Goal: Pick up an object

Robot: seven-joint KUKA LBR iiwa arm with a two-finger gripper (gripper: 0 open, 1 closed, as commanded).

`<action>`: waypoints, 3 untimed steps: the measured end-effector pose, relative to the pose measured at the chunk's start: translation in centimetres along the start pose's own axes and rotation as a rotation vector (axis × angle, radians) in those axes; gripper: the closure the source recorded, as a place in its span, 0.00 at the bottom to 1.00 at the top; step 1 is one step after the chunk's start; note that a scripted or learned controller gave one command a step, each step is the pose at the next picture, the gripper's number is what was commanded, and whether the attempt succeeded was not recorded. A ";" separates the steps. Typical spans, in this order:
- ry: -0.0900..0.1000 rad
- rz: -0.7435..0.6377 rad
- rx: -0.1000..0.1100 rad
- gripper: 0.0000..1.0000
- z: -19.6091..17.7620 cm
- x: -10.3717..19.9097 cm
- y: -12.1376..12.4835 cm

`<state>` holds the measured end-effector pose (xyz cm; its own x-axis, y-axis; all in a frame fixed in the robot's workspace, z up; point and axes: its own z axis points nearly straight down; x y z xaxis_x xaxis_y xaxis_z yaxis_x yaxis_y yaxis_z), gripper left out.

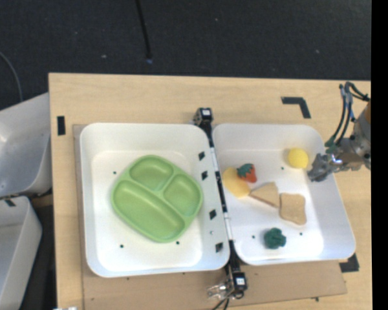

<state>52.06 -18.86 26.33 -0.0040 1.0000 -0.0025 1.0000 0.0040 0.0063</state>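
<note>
The right bin (333, 228) holds several small food toys. A yellow ball (298, 157) lies near its far right corner. A red piece with a green top (247, 171) sits beside a yellow lump (235, 183) at the bin's left side. Two tan bread-like pieces (265, 194) (293, 208) lie in the middle, and a dark green broccoli (275, 238) is at the front. My gripper (321, 168) hangs at the bin's right rim, just right of the yellow ball, with nothing seen in it.
The left bin (94, 250) holds a green divided plate (156, 197). A black-clipped divider (215, 192) separates the bins. Cables (344, 118) trail from the arm at the right edge. A white container (13, 147) stands off the bench to the left.
</note>
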 end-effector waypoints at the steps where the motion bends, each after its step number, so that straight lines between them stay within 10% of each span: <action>1: 0.002 -0.002 0.005 1.00 1.2 5.4 0.0; 3: 0.004 -0.004 0.004 1.00 -0.3 15.7 0.5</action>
<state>52.54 -3.14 26.57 -0.0083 1.0000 0.0014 1.0000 0.0083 0.0024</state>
